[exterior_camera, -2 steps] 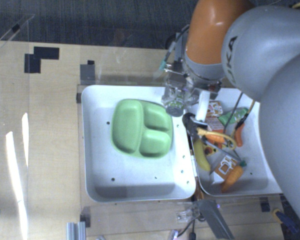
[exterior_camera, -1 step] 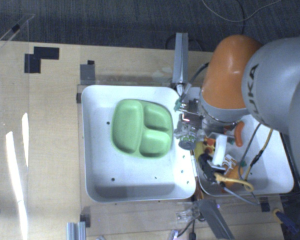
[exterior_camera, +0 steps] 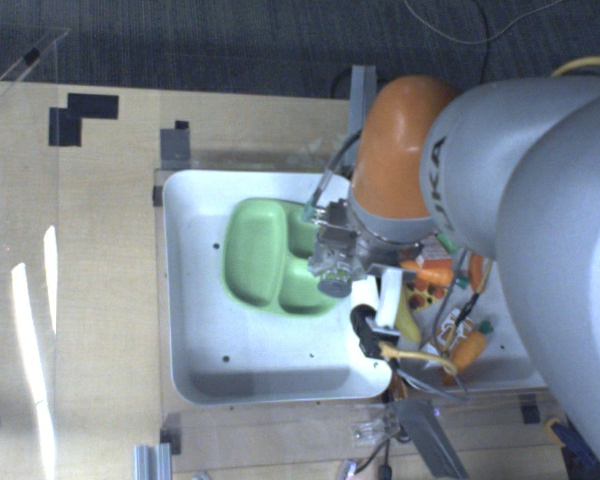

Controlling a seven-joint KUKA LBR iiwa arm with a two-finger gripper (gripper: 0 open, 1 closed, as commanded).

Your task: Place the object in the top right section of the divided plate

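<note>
Pincer [exterior_camera: 330, 268]: hangs over the right edge of the divided plate, roughly above the ridge between its two smaller right sections; seen from above, and I cannot tell whether it is spread or pressed together, nor whether it pinches anything.
Arm [exterior_camera: 540, 198]: grey, reaches in from the right and covers most of the right bin; the orange band [exterior_camera: 400, 148] sits directly above the pincer.
Divided plate [exterior_camera: 255, 253]: pale green, lies flat in the upper middle of the left bin; one long section on its left, two smaller ones on its right – the top right section is partly hidden under the wrist.
Object for placing: cannot be singled out; the visible parts of the plate's sections show bare green.
Left bin [exterior_camera: 250, 368]: white and shallow, holds the plate.
Right bin [exterior_camera: 495, 376]: just beside the left bin, largely hidden by the arm.
Right bin contents: an orange piece [exterior_camera: 433, 269] near the pincer, a second orange piece [exterior_camera: 469, 348] lower down, a yellow piece [exterior_camera: 408, 320] between them – shapes too hidden to name.
Surface [exterior_camera: 100, 298]: pale wood, carries both bins; black tape marks [exterior_camera: 80, 116] near its upper left corner.
Floor [exterior_camera: 230, 18]: dark carpet beyond the surface, with a thin cable [exterior_camera: 483, 30] looped on it.
</note>
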